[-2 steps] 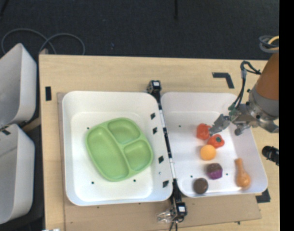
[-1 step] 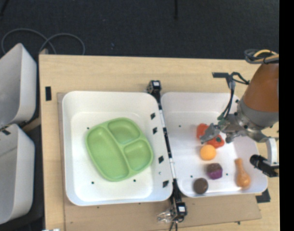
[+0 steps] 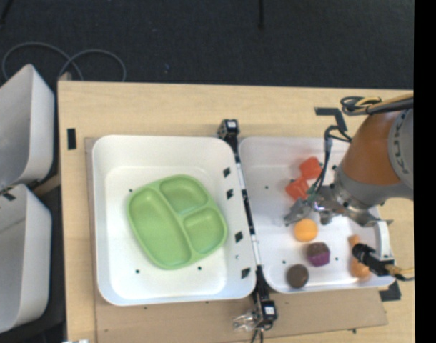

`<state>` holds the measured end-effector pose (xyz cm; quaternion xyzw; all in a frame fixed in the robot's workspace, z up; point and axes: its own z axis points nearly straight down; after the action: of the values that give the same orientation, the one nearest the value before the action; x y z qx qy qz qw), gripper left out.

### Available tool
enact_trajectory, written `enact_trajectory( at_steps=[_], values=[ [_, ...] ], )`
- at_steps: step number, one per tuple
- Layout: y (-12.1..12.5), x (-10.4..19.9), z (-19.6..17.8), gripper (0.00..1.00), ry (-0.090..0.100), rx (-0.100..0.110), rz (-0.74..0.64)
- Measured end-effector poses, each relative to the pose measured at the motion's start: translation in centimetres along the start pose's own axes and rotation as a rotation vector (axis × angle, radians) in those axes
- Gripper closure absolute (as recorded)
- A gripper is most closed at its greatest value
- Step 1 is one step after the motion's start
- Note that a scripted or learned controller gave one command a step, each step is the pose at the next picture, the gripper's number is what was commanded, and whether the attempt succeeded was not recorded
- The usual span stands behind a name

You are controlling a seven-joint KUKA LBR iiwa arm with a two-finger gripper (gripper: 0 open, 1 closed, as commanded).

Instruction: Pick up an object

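Observation:
My gripper [image 3: 307, 213] hangs low in the right bin [image 3: 269, 191], reaching in from the right under the orange band. Its metal fingers sit just above a small orange ball [image 3: 306, 230] and just below two red-orange pieces [image 3: 304, 179]. A purple block [image 3: 319, 254] and a dark brown round piece [image 3: 297, 276] lie nearer the front of that bin. An orange item [image 3: 359, 264] rests at the bin's right side, partly under a black part. Nothing shows between the fingers.
The left bin [image 3: 111, 184] holds a green divided plate [image 3: 176, 221]. A row of black clips [image 3: 241, 213] runs along the seam between the bins. White containers [image 3: 18, 184] stand off the bench's left side. Cables [image 3: 357, 106] hang at the back right.

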<state>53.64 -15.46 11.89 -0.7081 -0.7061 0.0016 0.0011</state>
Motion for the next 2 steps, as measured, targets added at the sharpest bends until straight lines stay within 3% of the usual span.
enact_trajectory(
  at_steps=[1, 2],
  values=[
    [0.0, -0.1, 1.9, 0.00, 0.000, -0.002, 0.002],
    [0.1, -0.2, 0.7, 1.00, -0.001, -0.008, 0.008]
  ],
)
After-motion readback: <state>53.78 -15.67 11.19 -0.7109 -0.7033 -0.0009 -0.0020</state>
